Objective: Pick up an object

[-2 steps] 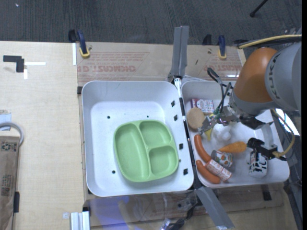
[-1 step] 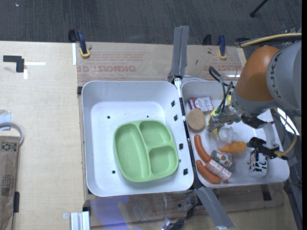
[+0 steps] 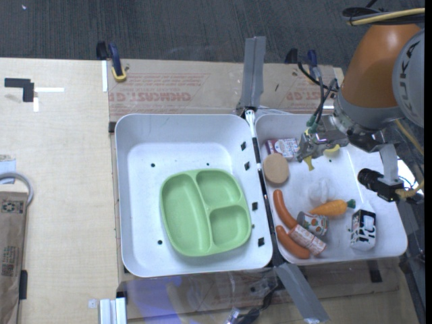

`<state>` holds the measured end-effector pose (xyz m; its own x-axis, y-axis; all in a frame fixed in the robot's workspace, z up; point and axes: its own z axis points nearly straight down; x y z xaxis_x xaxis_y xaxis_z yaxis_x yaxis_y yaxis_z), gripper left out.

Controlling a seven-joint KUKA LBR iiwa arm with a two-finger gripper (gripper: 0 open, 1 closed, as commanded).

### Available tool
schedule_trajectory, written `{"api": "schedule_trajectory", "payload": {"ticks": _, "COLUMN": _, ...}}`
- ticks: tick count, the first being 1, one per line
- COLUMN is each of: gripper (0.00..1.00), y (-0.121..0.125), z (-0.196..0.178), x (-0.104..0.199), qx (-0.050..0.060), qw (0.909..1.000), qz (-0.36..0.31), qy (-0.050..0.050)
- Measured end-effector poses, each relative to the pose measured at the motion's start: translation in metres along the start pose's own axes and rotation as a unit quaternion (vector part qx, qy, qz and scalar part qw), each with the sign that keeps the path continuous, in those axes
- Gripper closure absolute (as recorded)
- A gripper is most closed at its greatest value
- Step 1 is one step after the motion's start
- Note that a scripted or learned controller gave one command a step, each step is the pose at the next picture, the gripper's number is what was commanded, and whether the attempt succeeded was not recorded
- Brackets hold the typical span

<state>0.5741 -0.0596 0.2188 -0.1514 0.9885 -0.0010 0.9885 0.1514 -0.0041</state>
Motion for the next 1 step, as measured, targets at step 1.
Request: {"api": "schedule_trajectory", "payload": {"ticks": 1, "gripper": 1.00, "y": 0.0005, "z": -0.0061, "x": -0.0005, "qx": 0.003, "qw": 1.0000, "qz": -0.001, "qy": 0.000}}
